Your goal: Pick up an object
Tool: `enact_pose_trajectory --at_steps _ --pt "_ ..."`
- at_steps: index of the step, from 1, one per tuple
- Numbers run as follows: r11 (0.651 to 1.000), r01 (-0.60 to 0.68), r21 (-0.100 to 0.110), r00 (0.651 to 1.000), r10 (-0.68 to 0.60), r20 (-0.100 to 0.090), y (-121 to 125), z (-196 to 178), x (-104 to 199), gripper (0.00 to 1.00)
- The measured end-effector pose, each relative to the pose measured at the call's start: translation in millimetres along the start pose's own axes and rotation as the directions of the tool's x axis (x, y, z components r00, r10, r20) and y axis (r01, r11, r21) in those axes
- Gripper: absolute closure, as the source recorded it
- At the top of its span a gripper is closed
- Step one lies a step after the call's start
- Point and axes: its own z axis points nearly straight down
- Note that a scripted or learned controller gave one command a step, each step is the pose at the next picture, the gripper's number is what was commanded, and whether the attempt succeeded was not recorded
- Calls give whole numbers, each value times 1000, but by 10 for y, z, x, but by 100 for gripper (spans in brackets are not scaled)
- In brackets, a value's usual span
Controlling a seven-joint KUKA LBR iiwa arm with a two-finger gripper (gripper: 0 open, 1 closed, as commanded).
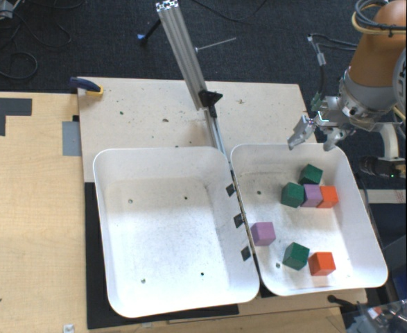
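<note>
the arm (376, 54) comes in from three o'clock, grey with an orange band, and its gripper (315, 137) hangs over the far rim of the right bin (369, 255), at about twelve o'clock of that bin. the fingers (299, 136) are spread wide with nothing between them, one pointing toward nine o'clock and the other down toward the bin's back wall.

inside the right bin lie seven small blocks. nearest the gripper, a dark green block (312, 174) sits toward the far side. just below it three blocks touch in a row: a green block (293, 194) at nine o'clock, a purple block (312, 195) in the middle, and an orange block (328, 196) at three o'clock. a lone purple block (263, 233) lies near the bin's left wall, well apart from the row. toward six o'clock a green block (296, 255) and an orange block (322, 263) sit just beside each other.

the left bin (120, 186) lies beside the right one on the desk (141, 116). a slanted metal bar (184, 54) rises from between the bins toward eleven o'clock. a small blue and yellow clamp (87, 86) rests at the desk's far left corner.
</note>
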Motion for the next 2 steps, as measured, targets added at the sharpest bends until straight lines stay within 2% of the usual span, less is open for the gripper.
enact_pose_trajectory --at_steps 1,2 --pt "1000 2 -5 1000 -2 2 9 -32 3 0" --pt "1000 -1 1 1000 1 1 -74 568 -36 0"
